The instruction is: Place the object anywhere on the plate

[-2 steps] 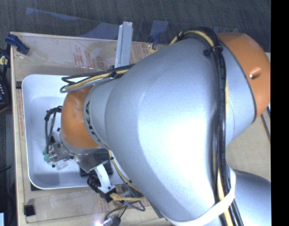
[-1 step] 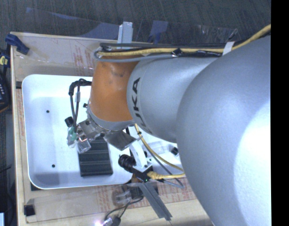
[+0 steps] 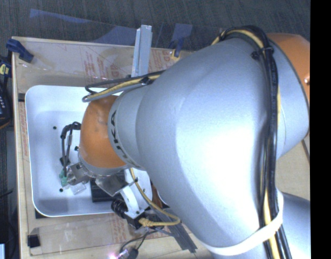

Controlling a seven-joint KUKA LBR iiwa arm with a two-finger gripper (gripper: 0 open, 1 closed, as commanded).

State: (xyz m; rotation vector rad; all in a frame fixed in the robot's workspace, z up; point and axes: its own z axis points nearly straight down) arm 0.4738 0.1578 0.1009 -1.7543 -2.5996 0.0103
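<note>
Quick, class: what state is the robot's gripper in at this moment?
Gripper: down inside the white bin, but its state cannot be told, and nothing can be made out in its hold.

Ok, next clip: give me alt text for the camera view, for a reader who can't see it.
A large grey robot arm with an orange band reaches from the right across the bench, its hand low inside the left white bin. Black and yellow cables run along the arm. The arm covers most of the bench.
</note>
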